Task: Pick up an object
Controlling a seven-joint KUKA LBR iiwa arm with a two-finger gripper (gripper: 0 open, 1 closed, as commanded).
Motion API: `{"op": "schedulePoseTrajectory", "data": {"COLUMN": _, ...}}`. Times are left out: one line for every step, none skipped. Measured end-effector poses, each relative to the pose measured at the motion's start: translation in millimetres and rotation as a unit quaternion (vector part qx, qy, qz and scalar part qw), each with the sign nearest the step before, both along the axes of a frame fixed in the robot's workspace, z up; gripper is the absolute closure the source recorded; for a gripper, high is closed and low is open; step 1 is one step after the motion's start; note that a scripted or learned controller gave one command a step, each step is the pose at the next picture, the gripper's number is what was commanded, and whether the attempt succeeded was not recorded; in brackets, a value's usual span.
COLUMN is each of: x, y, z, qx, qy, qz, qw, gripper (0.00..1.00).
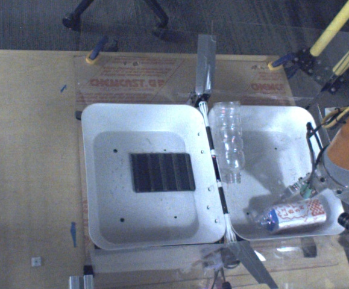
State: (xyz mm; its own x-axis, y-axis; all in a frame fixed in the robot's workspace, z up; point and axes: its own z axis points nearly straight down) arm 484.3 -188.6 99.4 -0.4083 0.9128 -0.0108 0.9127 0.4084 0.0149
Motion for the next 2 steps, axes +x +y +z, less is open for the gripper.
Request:
{"op": "schedulePoseTrajectory", "data": {"x": -3.9, "y": -2.8, "z": 23.5, "qx": 0.0002, "qy": 0.007, "qz": 0.057, "qw": 0.9984, "gripper": 1.00}}
{"op": "schedulePoseTrajectory", "data": {"x": -3.1, "y": -3.3, "z": 24.3, "qx": -0.0002, "qy": 0.006, "qz": 0.057, "qw": 0.9984, "gripper": 0.00}}
